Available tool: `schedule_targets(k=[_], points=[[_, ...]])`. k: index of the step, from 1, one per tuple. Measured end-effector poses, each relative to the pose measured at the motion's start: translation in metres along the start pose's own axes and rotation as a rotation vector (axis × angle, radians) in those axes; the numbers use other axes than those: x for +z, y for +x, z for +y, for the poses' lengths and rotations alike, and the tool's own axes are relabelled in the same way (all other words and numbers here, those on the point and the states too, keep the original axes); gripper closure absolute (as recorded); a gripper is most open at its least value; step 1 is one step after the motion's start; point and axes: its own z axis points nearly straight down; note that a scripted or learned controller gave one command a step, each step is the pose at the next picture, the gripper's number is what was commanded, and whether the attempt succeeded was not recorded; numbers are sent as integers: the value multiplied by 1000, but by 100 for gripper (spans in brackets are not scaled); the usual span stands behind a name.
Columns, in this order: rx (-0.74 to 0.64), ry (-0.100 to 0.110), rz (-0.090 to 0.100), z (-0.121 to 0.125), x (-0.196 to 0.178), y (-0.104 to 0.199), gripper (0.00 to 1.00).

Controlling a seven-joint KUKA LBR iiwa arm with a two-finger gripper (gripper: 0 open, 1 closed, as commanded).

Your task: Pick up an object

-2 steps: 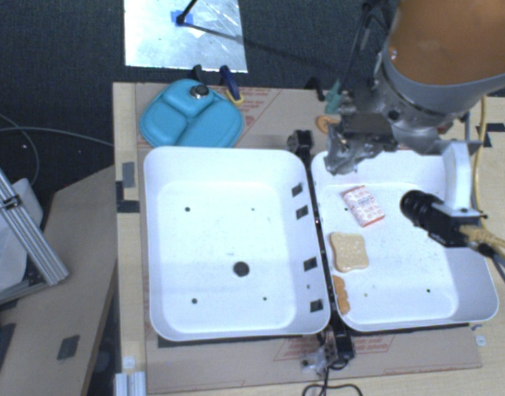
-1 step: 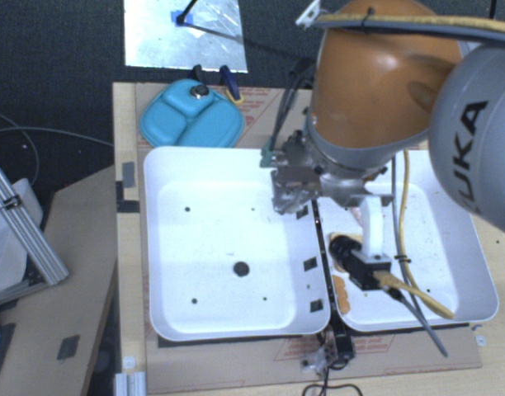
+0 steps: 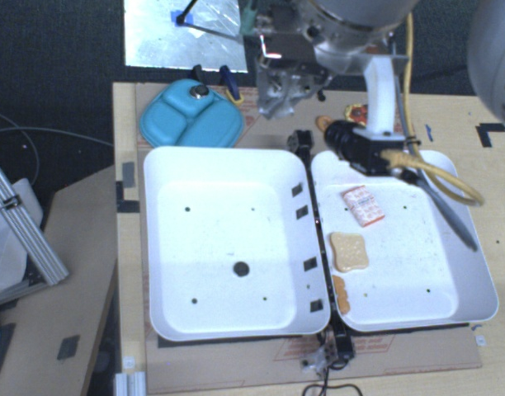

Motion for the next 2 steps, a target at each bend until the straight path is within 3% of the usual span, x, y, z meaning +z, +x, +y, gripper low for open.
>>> schedule_targets(k=[1,2], points=[[12,28,-12,-36,89,-45,100],[9,33,-15,-10,240,-33,100]])
